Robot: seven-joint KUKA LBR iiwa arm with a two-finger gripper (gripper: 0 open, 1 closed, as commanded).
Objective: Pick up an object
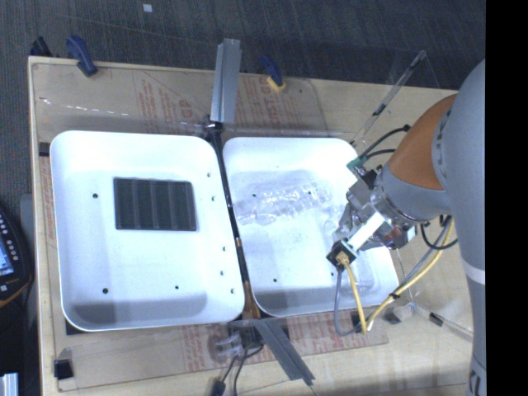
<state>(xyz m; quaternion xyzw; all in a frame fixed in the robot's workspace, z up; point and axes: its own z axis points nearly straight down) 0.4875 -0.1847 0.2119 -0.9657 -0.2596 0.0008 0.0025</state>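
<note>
claw point(351, 219) over right bin's point(280, 297) wall by table's point(124, 85) right edge, state cannot tell | clear plastic point(280, 198) apart, mid-bin | dark slab point(155, 204) mid left bin point(66, 221), room all round

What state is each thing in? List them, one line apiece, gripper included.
Dark ribbed panel: lies flat in the middle of the left bin, clear of its walls.
Clear crumpled plastic: lies on the floor of the right bin, not lifted.
Gripper: over the right bin's right side, just right of the plastic; grip state cannot be told.
</note>
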